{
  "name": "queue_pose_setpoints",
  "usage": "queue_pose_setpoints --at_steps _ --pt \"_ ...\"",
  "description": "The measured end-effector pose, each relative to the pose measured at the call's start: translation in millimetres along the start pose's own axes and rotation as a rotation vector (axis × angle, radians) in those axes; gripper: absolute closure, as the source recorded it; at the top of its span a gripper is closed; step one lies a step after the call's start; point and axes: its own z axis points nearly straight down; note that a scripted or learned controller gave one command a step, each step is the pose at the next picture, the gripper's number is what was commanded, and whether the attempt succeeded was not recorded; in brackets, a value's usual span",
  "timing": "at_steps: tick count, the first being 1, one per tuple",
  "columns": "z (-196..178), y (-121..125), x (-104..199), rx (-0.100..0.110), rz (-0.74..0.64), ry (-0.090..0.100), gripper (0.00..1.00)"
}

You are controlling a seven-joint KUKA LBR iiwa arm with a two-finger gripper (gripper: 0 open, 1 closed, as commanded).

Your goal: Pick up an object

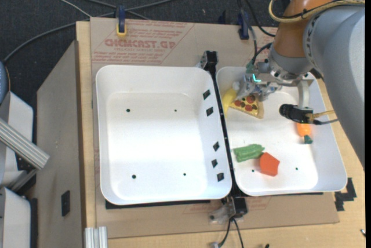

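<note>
1. The gripper (pixel 253 88) hangs low in the right bin (pixel 324 180), just above the pizza slice (pixel 246 105).
2. Whether its jaws are open or closed cannot be told; nothing is seen lifted.
3. By this showing the pick is not yet done; the grasp and lift remain.
4. The green piece (pixel 248 152), red block (pixel 269 164) and carrot (pixel 305 130) lie untouched.

The arm (pixel 342 21) runs off the frame at three o'clock. The gripper (pixel 253 86) covers the twelve o'clock end of the pizza slice (pixel 246 105), and its finger spacing is too small and cluttered to judge.
</note>
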Motion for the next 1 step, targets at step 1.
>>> queue_pose_setpoints --at_steps 1 --pt "10.1 -18.4 0.1 -0.026 -0.002 -0.001 0.0"
